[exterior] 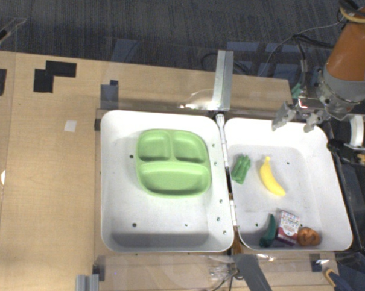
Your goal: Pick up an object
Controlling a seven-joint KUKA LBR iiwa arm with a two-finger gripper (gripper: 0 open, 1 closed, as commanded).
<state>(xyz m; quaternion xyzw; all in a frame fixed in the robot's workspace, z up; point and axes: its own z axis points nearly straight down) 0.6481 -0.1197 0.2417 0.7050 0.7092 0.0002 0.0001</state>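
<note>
My gripper [296,120] hangs over the far edge of the right bin [337,197], its two fingers spread open with nothing between them. Below it in that bin lie a yellow banana [270,176] and a light green ridged piece [240,168]. Near the bin's front edge are a dark green vegetable [268,231], a small purple and white packet [287,227] and a round brown object [308,236]. The left bin [115,229] holds a green divided plate [172,161].
A metal post [224,77] stands behind the seam between the bins. Cables run along the right side by the arm [354,53]. The wooden bench [42,178] stretches to the left of the bins.
</note>
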